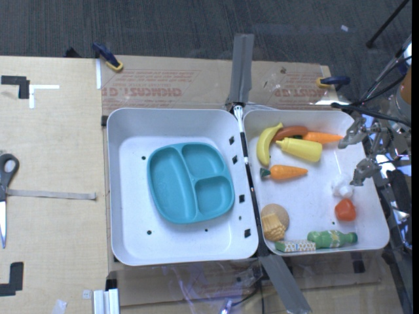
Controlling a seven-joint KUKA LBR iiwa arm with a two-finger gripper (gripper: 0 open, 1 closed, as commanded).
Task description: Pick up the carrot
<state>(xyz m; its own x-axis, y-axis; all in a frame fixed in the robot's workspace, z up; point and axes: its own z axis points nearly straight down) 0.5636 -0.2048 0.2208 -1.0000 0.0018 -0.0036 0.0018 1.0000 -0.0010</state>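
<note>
Your carrot [289,172] lies on its side in the right bin [314,214], near that bin's left wall, green end toward the divider, just below the banana [266,142] and the yellow bottle [301,149]. A second carrot [322,137] lies further back, beside a red sausage-like piece [292,131]. Your end effector [360,152] hangs over the right bin's right rim with its fingers spread apart and nothing between them, well apart from the carrot. Nearby sit a tomato [345,209], a green bottle [332,239] and a bread roll [274,220]. The left bin [124,195] holds a teal divided plate [191,182].
</note>
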